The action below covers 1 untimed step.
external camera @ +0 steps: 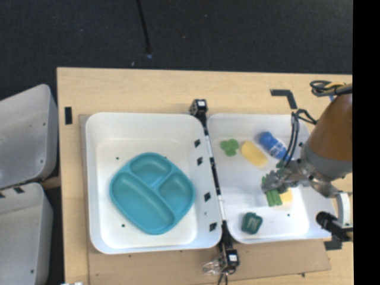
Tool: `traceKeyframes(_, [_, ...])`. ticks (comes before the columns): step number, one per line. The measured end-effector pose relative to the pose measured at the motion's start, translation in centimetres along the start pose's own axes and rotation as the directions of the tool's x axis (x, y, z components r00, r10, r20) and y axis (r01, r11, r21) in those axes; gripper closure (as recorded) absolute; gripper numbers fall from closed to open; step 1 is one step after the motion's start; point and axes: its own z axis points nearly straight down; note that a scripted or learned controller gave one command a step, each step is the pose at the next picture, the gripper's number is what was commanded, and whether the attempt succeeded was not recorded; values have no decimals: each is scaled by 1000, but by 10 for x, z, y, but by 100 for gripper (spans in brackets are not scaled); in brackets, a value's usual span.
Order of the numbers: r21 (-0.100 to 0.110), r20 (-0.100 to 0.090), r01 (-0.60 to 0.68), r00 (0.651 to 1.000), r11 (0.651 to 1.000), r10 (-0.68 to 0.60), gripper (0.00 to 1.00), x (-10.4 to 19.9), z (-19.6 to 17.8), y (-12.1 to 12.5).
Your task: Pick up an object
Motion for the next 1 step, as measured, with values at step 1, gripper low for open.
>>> traceKeyframes(1, [-2,0,5,1000,1000,-5,100,-5,-42,-1])
